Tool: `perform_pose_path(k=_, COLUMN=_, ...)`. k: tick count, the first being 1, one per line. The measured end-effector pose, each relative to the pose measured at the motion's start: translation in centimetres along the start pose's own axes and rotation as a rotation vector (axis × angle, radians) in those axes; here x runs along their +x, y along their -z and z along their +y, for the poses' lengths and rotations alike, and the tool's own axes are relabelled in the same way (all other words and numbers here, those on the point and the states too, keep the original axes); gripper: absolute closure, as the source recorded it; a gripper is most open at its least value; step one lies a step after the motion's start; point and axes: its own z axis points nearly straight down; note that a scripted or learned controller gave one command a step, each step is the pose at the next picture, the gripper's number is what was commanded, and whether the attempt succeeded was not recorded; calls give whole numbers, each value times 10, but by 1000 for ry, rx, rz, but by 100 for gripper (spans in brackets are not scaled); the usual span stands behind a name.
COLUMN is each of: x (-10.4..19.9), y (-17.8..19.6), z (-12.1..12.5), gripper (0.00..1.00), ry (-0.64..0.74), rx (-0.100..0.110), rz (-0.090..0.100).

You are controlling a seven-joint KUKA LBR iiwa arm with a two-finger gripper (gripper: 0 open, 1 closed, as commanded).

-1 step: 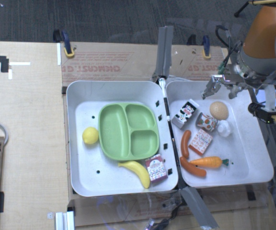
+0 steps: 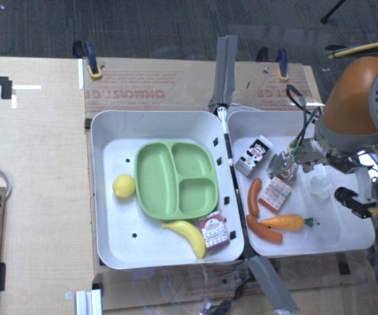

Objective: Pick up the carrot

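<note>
The carrot (image 2: 284,222) lies on its side near the front of the right bin (image 2: 333,238), orange with a small green tip pointing right. It rests between a small pinkish box (image 2: 275,193) behind it and a red-orange sausage (image 2: 265,231) in front of it. My gripper (image 2: 284,167) hangs over the middle of the right bin, behind the carrot and apart from it. It stands just above the pinkish box. Nothing shows in its grasp.
A second sausage (image 2: 254,197) lies upright-in-view left of the pinkish box. A black-and-white carton (image 2: 254,155) sits at the bin's back left. The left bin (image 2: 107,176) holds a green divided plate (image 2: 176,178), a lemon (image 2: 124,186), a banana (image 2: 188,235) and a red packet (image 2: 214,231).
</note>
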Motion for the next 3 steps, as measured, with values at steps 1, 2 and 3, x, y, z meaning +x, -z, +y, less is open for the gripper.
perform_pose_path(k=1, x=33, y=-45, z=-84, gripper=0, ry=17, rx=1, rz=1)
perform_pose_path(k=2, x=-5, y=-44, z=-88, gripper=0, ry=284, rx=-3, rz=-1)
perform_pose_path(k=3, x=-12, y=-44, z=-89, gripper=0, ry=564, rx=-3, rz=-1)
